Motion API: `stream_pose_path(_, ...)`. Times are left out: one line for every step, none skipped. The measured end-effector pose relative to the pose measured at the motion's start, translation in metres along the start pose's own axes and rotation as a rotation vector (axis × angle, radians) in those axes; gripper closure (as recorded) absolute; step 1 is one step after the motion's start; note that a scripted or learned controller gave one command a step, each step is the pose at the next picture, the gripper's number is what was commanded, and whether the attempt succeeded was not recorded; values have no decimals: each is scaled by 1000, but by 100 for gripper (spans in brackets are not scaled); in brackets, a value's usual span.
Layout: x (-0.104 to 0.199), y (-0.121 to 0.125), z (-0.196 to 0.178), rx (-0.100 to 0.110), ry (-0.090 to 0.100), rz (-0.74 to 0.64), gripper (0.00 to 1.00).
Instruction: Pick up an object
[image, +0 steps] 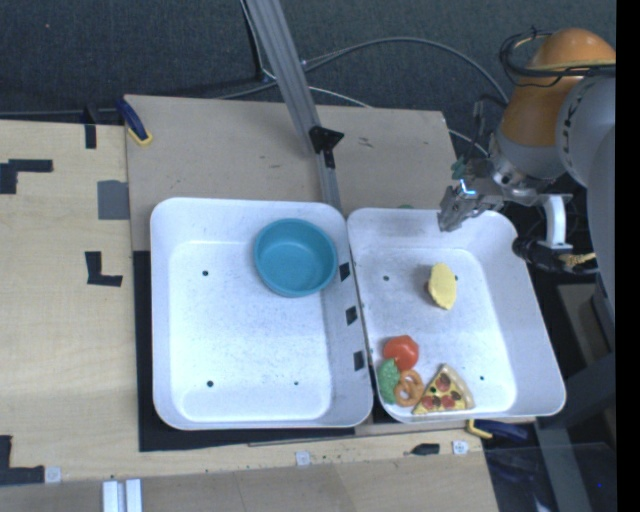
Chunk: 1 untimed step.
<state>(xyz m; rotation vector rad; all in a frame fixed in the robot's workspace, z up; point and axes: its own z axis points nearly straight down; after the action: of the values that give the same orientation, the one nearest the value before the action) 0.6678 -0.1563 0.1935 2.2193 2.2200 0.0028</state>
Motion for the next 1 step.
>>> stream_pose_path(0, 0, -20, 2, 0, 0, 100)
